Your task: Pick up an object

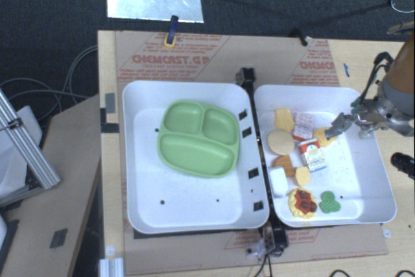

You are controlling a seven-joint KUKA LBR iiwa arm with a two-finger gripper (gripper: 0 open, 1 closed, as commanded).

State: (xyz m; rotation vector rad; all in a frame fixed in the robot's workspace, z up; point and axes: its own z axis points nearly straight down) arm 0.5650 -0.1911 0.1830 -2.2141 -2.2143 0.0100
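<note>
Reaches over the right bin (pixel 373 168) from its right wall: grey arm (pixel 397 91), gripper (pixel 332 132) slanted down toward the bin's middle. Cannot tell whether spread, pressed together or pinching anything. Tip just beside, perhaps touching, a small yellow piece (pixel 321 138) near the middle of the right bin.

Just below that in the same bin, a red-and-white carton (pixel 313 156). Toward the bin's far wall, a white packet (pixel 303 120) and a yellow block (pixel 283 119). Toward its left wall, a round beige disc (pixel 281 142) and a white piece (pixel 279 182). Near its front wall, a red-and-yellow pizza slice (pixel 303 203) and a green piece (pixel 330 202) side by side.

Against the right bin's left wall, the left bin (pixel 146 204), with a green divided plate (pixel 198 138) in it.
</note>
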